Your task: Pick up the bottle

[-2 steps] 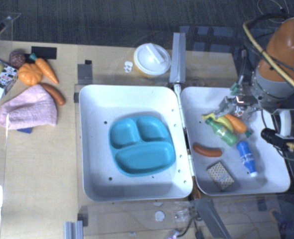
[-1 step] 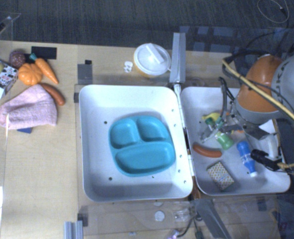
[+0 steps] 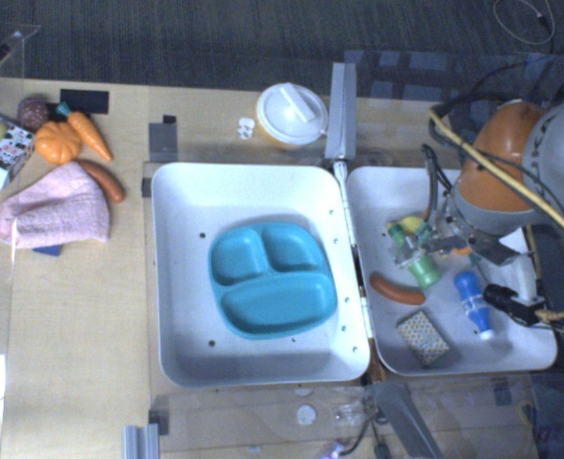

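Note:
A small blue bottle [image 3: 471,302] with a pale cap lies in the right bin [image 3: 529,352], towards its right side. My gripper [image 3: 429,244] hangs over the middle of that bin, up and to the left of the bottle and apart from it. Directly below it sit a green cylindrical item [image 3: 423,272] and a yellow item [image 3: 409,226]. The grey arm with its orange band [image 3: 508,146] comes in from the right.
A red sausage [image 3: 397,290] and a speckled block [image 3: 423,338] also lie in the right bin. The left bin [image 3: 177,256] holds a blue divided plate [image 3: 272,277]. A white lidded cup [image 3: 292,113], toy vegetables and a pink cloth [image 3: 53,208] sit outside on the bench.

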You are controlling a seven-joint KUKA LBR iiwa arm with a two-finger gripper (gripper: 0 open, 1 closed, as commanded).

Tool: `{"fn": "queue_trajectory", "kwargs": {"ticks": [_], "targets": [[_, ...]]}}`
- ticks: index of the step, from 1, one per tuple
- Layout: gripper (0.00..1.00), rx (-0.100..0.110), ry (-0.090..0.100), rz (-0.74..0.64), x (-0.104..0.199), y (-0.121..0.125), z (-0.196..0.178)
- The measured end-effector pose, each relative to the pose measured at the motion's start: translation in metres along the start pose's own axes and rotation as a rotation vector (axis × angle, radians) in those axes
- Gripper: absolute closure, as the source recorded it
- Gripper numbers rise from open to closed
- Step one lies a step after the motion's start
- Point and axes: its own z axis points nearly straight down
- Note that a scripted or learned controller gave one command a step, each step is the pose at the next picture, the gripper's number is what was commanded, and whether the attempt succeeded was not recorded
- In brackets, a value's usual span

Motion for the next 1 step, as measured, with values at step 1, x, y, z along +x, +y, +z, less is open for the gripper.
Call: {"fn": "queue_trajectory", "kwargs": {"ticks": [1], "targets": [[1.0, -0.001, -0.001, 0.249, 0.0188, 0.0103, -0.1196]]}}
